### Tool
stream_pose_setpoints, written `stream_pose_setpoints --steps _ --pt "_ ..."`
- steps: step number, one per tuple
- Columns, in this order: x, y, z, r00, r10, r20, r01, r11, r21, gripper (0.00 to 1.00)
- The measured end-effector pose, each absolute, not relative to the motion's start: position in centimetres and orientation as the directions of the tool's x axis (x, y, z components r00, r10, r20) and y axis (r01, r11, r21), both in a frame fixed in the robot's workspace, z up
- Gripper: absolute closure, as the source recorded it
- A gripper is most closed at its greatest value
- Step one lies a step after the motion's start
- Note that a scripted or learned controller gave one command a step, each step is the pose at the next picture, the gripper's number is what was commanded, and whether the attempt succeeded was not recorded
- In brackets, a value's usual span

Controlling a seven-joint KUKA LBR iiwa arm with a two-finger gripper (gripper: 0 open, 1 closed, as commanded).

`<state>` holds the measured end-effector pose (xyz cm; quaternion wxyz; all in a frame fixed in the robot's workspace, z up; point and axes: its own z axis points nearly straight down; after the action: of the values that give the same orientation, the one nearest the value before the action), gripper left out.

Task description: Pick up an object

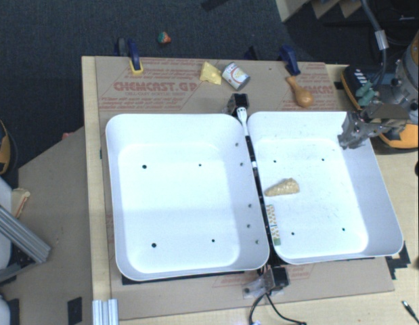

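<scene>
the jaws [349, 139] hung over the far right rim of the right bin [371, 208]; their state i cannot tell. a tan object [282, 187] lay inside that bin, near its left wall.

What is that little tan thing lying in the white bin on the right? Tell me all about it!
The tan object is a small, lumpy wedge, beige with a rough-looking surface, wider at its right end and narrowing toward its left. It lies flat on the floor of the right bin, near that bin's left wall. Nothing else touches it; the end effector is far off, at the bin's upper right edge.
</scene>
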<state>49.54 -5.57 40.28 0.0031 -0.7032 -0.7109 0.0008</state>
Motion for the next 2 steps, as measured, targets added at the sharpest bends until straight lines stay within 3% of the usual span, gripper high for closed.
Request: stream_pose_setpoints --steps 1,2 --pt "50.4 -16.0 49.9 0.009 1.000 -0.008 1.000 -0.008 0.014 1.00" --pt "47.8 -12.0 45.0 -0.002 1.000 0.001 1.000 0.002 -0.004 1.00"
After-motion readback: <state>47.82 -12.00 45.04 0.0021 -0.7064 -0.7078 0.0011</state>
